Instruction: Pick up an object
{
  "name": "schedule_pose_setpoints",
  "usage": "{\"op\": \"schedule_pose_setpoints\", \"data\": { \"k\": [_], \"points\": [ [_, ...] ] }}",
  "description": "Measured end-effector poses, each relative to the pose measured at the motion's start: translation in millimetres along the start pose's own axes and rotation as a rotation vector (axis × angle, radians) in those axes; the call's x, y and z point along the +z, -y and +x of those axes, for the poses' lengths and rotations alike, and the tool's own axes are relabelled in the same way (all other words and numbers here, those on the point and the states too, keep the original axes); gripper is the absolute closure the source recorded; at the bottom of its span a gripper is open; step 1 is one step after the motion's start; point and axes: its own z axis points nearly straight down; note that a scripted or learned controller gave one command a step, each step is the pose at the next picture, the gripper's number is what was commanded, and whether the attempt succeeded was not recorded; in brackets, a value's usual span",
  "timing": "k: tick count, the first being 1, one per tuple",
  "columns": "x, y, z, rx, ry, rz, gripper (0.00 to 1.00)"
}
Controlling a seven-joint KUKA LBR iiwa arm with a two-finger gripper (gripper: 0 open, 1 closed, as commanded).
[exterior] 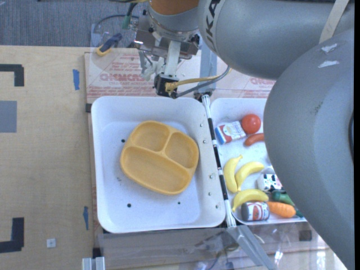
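My grey arm (270,32) reaches over the right bin (222,108) of bananas (244,173), the left bin (107,167) holds a yellow divided plate (160,157) at its middle, long axis running far-left to near-right, and my pincer (151,67) hangs just past that bin's far edge, its opening impossible to tell.

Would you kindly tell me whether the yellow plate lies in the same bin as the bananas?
No, the yellow plate lies in one bin, the bananas in the neighbouring bin.
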Motion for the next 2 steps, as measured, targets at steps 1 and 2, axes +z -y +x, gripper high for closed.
{"op": "schedule_pose_setpoints", "data": {
  "k": [1,2],
  "points": [
    [-10.0,0.5,0.9,-0.002,0.0,0.0,1.0],
    [-18.8,0.8,1.4,-0.004,0.001,0.0,1.0]
  ]
}}
